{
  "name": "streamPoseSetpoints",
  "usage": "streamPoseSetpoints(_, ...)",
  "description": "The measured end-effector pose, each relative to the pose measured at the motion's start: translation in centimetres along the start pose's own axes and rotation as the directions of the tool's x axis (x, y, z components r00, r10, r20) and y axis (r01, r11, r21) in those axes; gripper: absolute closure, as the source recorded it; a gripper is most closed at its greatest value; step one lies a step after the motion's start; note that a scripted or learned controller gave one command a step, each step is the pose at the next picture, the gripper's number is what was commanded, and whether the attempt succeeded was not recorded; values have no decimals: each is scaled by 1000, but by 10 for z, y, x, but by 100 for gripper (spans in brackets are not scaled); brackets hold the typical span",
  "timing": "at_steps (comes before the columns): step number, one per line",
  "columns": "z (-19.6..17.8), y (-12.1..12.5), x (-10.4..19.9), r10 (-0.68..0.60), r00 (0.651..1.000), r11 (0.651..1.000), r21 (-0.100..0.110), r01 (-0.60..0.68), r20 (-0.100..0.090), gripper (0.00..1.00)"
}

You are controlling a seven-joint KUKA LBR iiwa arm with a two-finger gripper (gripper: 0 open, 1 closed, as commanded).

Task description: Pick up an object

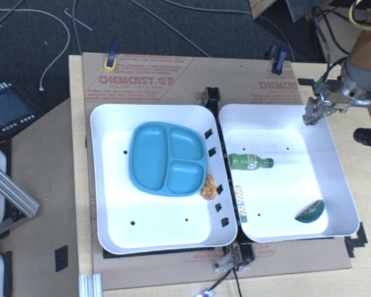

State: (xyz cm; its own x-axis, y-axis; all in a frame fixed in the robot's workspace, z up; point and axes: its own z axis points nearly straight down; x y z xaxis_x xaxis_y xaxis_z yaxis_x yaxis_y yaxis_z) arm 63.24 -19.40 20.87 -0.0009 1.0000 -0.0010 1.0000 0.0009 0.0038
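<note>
Green bottle lies in right bin, well apart from end effector.

left bin: white, small black dots | right bin: white | divided plate: light blue | bottle: green, white band | small lump by plate: orange-tan | bowl, lower right: teal, dark inside | flat packet: white, green and yellow print | board: tan cardboard, red lettering | clamps: blue, yellow
</note>
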Motion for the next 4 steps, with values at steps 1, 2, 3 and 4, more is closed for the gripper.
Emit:
streamPoseSetpoints(1,-1,-25,49,-2,1000,1000,7,2,-3,100)
streamPoseSetpoints(2,-2,-29,106,-4,1000,1000,6,4,-4,100)
streamPoseSetpoints(3,-16,-43,161,-5,1000,1000,6,5,-5,100)
streamPoseSetpoints(4,-7,-62,209,-4,1000,1000,8,4,-4,100)
